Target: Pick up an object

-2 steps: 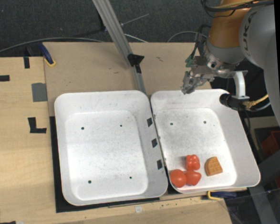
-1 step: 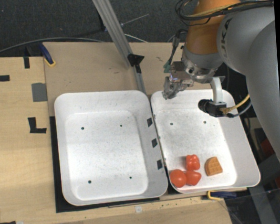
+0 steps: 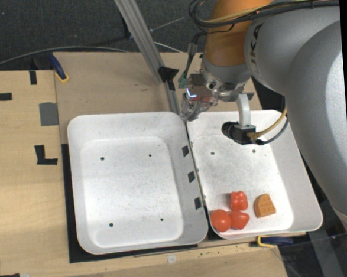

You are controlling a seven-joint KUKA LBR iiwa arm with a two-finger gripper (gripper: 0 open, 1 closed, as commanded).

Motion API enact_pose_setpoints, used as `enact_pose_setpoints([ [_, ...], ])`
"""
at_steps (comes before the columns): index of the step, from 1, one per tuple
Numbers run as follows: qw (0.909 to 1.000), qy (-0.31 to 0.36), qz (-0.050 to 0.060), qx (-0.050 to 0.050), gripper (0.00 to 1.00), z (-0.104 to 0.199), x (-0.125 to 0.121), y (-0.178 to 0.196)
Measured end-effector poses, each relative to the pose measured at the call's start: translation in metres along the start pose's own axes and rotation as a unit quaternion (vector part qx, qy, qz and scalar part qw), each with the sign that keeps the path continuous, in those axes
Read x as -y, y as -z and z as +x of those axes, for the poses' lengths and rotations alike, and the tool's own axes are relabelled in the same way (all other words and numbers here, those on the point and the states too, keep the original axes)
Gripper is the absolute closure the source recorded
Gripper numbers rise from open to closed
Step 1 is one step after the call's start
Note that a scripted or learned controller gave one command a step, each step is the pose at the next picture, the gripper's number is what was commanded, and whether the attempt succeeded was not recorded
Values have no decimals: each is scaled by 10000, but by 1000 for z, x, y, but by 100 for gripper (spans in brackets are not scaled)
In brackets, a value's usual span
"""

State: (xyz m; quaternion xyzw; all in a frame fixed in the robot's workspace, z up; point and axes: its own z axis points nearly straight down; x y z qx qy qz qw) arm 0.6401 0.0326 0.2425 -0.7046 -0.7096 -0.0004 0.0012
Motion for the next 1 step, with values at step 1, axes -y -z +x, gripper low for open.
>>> enact_pose_setpoints([
  [1,10000,-5,0,7,100,47,-9,-5],
])
